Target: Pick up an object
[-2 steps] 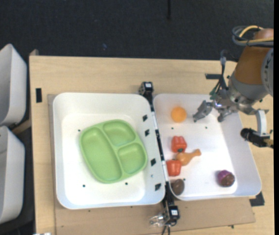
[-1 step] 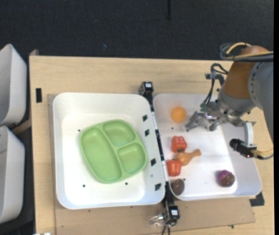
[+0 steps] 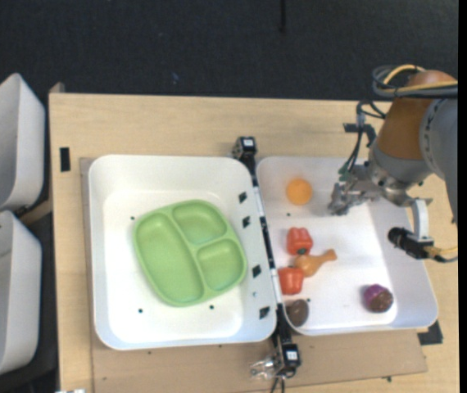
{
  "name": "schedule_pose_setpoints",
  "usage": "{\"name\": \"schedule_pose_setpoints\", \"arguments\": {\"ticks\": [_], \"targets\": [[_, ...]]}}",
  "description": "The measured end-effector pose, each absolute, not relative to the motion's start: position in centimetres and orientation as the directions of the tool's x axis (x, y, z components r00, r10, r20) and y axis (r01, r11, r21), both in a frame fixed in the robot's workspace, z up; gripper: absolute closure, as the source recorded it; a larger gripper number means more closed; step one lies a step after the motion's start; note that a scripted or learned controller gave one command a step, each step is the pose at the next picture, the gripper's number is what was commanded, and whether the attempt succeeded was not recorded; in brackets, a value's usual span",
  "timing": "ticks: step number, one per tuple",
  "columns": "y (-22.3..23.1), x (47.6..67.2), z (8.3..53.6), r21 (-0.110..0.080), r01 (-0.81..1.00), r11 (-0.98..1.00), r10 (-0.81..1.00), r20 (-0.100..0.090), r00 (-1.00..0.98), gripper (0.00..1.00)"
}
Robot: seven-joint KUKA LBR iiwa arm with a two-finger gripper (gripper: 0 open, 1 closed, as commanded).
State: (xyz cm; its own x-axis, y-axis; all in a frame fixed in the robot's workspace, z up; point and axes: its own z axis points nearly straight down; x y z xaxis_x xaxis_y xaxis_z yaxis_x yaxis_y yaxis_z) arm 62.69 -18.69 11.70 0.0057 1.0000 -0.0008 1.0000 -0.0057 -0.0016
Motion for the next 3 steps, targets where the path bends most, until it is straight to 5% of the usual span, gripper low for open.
{"name": "schedule_pose_setpoints", "arguments": {"ticks": [2,3], "targets": [[-19.3,62.2,21.5,0.004,1.0,0.0,1.0,-0.002,0.0,1.0],[-14.4,63.5,22.6,0.001,1.0,0.007,1.0,0.001,-0.007,1.0]]}}
